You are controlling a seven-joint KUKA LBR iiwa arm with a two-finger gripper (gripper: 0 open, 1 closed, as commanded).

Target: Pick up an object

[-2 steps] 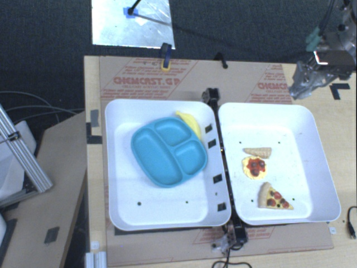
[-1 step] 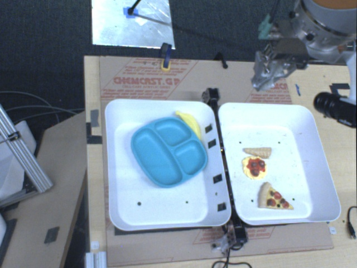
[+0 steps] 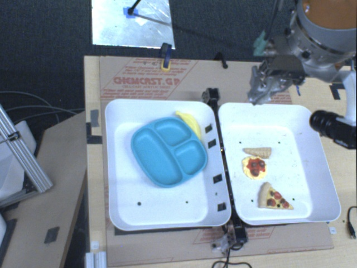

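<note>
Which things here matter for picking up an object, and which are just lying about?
For the job:
end effector
pizza slice
round pizza piece
tan wedge
yellow banana
blue divided tray

Lying about:
silver sheet
cardboard under the bins

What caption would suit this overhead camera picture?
Gripper hovers above the right bin of toy food; a blue tray fills the left bin.

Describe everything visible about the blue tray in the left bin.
The blue tray is a glossy, plastic-looking divided plate with rounded corners and three compartments: one long, two smaller. It lies flat, turned at an angle, on the floor of the left bin, toward the back. A yellow banana-like item pokes out at its far edge, touching or tucked under it.
</note>
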